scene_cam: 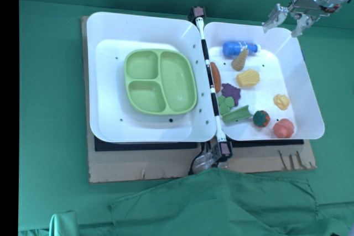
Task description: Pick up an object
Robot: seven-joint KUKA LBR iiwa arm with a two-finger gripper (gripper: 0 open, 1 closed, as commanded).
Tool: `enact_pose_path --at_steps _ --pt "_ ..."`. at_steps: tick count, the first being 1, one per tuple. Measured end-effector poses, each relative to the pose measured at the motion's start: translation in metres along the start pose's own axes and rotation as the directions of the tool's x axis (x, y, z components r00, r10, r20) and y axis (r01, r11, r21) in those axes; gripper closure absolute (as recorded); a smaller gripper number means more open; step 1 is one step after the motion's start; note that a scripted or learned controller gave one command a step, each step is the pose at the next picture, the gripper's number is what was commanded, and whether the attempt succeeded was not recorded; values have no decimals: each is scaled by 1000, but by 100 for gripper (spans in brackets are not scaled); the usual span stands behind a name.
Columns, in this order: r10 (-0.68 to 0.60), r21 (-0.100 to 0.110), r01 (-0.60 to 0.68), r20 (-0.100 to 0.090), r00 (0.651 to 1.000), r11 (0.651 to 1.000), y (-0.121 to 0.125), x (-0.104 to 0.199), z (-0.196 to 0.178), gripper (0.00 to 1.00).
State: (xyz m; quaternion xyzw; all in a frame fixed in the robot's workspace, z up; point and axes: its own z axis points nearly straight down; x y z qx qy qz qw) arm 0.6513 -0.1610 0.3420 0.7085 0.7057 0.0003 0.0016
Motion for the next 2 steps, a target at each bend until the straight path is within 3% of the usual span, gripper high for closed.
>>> enact_pose_path --at_steps 1,2 --pt "1 9 -1 -2 1000 1000 -26 13 99 0" --pt "-1 -8 1 2 1000 1000 -41 1 149 0"
